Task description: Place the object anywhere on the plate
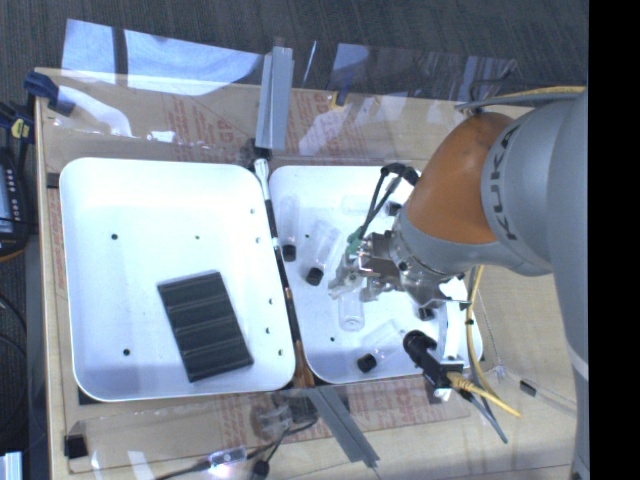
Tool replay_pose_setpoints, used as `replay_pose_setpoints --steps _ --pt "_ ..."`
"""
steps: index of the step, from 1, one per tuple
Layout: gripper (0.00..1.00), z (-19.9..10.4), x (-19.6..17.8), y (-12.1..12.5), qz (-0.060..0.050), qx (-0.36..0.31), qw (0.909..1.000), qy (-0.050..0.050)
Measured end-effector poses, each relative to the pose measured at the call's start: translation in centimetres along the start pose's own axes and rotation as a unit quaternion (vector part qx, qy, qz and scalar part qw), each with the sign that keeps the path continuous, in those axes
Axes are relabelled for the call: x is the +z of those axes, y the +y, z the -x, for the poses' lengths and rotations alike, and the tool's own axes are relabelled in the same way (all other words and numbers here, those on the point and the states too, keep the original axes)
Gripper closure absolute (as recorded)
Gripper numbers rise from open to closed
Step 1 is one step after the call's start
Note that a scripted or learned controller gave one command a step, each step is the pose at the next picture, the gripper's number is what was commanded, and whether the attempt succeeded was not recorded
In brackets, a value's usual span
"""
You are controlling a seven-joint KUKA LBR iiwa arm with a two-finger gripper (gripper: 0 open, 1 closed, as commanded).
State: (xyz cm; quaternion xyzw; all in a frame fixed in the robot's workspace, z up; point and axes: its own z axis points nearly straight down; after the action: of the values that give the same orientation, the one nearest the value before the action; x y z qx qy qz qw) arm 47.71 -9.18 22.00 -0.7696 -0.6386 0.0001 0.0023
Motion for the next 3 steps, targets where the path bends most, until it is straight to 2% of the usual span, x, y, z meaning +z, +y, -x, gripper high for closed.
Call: replay_pose_setpoints --steps 1,2,3 --pt "1.00 -8.7 3.0 8.4 -0.001 -0.115 0.9934 -0.001" --pt "1.00 -6.6 2.9 -1.4 -0.001 -0.143 0.9897 -0.001" --pt "1.00 -15.4 1.1 5.1 0.000 -0.219 0.9757 -0.001"
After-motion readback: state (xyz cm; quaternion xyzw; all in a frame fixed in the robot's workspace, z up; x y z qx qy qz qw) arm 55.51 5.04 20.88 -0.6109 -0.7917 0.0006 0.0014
